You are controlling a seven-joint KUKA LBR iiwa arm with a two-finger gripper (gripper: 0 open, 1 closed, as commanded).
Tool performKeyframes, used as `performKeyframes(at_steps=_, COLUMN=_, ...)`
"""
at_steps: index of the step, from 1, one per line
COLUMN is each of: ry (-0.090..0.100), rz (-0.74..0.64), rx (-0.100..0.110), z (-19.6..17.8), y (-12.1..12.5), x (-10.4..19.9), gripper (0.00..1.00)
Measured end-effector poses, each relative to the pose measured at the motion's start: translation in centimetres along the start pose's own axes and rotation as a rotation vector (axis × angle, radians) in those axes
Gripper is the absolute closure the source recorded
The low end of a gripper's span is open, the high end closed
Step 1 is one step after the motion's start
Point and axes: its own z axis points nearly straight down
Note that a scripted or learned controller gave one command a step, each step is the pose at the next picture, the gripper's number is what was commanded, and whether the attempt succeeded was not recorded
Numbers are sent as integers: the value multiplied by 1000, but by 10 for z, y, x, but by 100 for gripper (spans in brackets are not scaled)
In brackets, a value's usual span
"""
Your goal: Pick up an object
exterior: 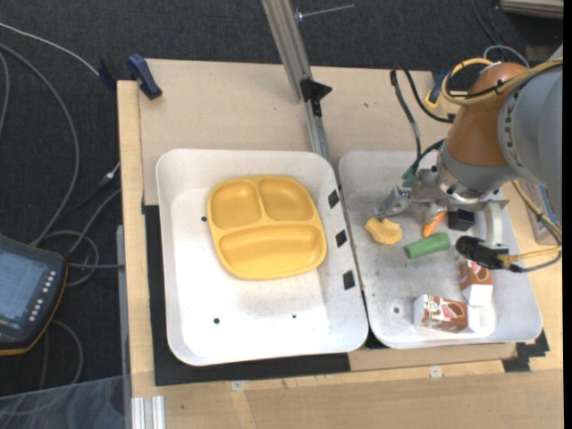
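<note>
The right bin holds several small items. A pale yellow chunk lies near its left wall, and a green cylinder lies just right of that. An orange piece sits above the cylinder. A brown and white packet and a second wrapped item lie near the front right. My gripper hangs low over the bin, just above and right of the yellow chunk. The grey arm covers the bin's back right.
The left bin bears a yellow divided plate. A metal pole rises from between the bins at the back. Cables and a black part trail below the wrist. A blue clamp sits on the bench's far left corner.
</note>
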Motion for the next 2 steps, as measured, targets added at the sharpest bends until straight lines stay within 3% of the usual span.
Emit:
performKeyframes(at_steps=1, ry=0, rz=-1, rx=-4, z=-12, y=1, x=1, gripper=100)
performKeyframes(at_steps=2, ry=-2, rz=-3, rx=0, z=-76, y=5, x=7, gripper=100)
